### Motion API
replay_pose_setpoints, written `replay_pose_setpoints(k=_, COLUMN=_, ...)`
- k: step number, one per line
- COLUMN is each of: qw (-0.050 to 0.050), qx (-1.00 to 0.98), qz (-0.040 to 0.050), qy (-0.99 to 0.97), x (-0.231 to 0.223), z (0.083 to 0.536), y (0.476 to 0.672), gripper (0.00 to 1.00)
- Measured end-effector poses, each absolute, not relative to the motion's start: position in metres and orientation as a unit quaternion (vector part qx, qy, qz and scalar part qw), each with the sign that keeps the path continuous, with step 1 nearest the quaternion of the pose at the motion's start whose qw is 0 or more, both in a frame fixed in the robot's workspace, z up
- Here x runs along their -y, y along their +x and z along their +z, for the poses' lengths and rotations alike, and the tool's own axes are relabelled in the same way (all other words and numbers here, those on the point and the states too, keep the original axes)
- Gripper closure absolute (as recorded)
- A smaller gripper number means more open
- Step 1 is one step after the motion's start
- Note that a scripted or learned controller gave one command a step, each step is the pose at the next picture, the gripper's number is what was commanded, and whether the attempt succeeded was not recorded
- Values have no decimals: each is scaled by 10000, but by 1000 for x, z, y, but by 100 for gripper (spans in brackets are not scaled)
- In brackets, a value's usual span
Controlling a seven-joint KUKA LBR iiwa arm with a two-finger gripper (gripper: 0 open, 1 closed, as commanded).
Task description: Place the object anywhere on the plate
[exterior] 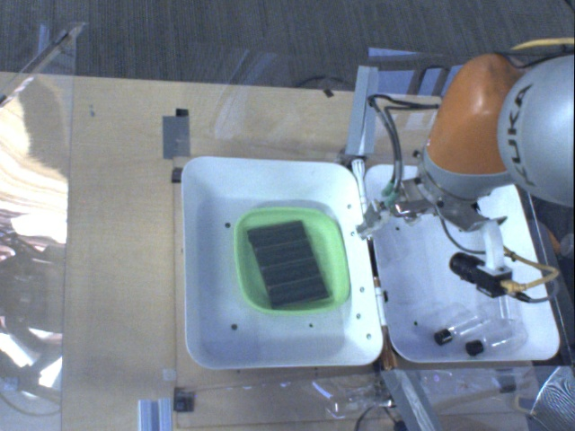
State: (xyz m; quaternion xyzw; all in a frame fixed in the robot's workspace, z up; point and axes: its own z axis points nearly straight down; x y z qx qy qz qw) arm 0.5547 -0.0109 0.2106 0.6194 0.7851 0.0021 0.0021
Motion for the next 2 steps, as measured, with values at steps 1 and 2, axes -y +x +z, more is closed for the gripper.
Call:
replay_pose_setpoints(k=1, qw=22, qx=-7858, qz=16, qy=6184, x=13, z=185, y=580, gripper=0)
replay_pose_setpoints(k=2, qw=17, qx=-7838, qz=18, qy=6210, x=-3, z=185, y=545, gripper=0)
